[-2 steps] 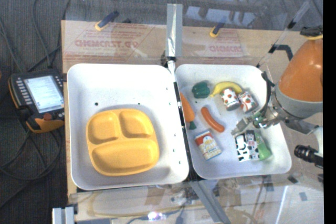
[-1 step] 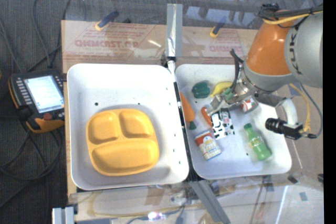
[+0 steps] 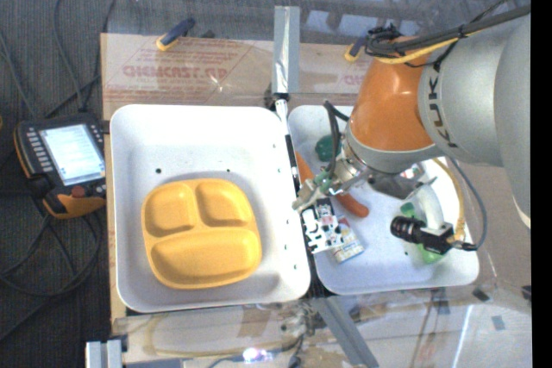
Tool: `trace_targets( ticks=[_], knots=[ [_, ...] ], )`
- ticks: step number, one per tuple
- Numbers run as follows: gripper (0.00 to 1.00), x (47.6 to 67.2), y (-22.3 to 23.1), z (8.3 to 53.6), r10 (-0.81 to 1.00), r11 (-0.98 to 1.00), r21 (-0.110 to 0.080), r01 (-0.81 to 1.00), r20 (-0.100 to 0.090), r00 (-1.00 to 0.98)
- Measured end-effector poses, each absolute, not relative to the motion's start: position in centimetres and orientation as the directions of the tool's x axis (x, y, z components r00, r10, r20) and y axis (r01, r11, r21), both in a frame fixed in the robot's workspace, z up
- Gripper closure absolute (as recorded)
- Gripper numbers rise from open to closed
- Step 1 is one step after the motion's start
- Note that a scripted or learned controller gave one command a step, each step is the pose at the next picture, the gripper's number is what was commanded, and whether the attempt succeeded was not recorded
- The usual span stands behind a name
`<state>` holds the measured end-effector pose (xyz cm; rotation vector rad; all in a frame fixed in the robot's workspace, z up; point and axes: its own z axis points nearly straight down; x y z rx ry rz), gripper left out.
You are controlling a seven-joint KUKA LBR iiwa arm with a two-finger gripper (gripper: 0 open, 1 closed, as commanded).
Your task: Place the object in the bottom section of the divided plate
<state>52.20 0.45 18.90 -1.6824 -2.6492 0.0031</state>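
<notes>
Your grey-and-orange arm (image 3: 405, 112) leans over the right white bin (image 3: 466, 267), its claw (image 3: 323, 190) near that bin's left wall, beside an orange stick (image 3: 352, 204), while the yellow divided plate (image 3: 201, 231) sits in the left white bin (image 3: 125, 151).

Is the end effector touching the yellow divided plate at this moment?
Apart. The camera view shows the end effector over the right bin, while the yellow divided plate lies in the left bin, with the bins' rims between them.
</notes>
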Motion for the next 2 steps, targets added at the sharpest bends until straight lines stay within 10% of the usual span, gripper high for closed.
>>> trace_targets(
  ticks=[1, 2],
  knots=[
    [1.0, 48.3, 6.3, 21.6, 0.868, 0.497, -0.004, 0.868, 0.002, -0.497],
    [1.0, 48.3, 13.6, 21.4, 0.516, 0.857, -0.001, 0.516, 0.002, -0.857]
  ],
)
